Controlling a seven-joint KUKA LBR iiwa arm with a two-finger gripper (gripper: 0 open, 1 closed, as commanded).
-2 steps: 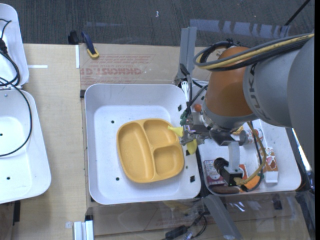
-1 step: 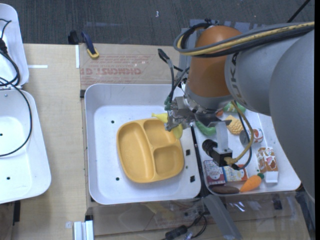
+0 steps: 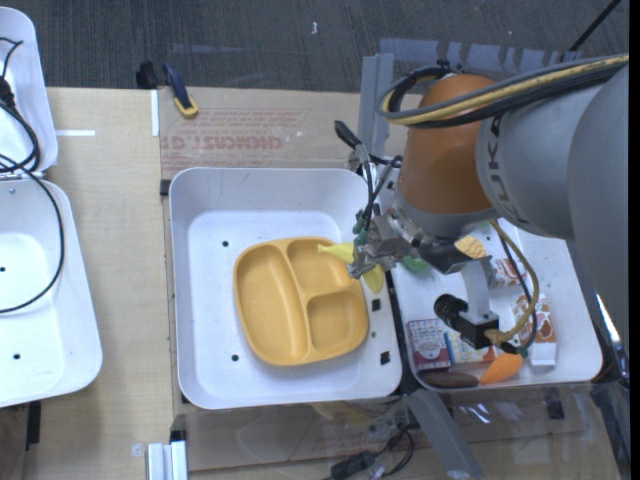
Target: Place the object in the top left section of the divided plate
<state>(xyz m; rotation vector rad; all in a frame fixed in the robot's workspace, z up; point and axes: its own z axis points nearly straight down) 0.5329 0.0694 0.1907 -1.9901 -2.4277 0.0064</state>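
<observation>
The gripper (image 3: pixel 362 258) hangs over the right edge of the yellow divided plate (image 3: pixel 300 303) in the left bin (image 3: pixel 200 298). A small yellow object (image 3: pixel 338 252) sits at its fingers, but whether they pinch it cannot be told. This looks like the carrying step. Next, the object must go into the plate's top left section.

A "3" (image 3: pixel 314 28) marks the dark floor (cardboard (image 3: pixel 240 133) print illegible).

Open plate (image 3: pixel 296 313) sections; right bin (image 3: pixel 560 353) cluttered.
</observation>
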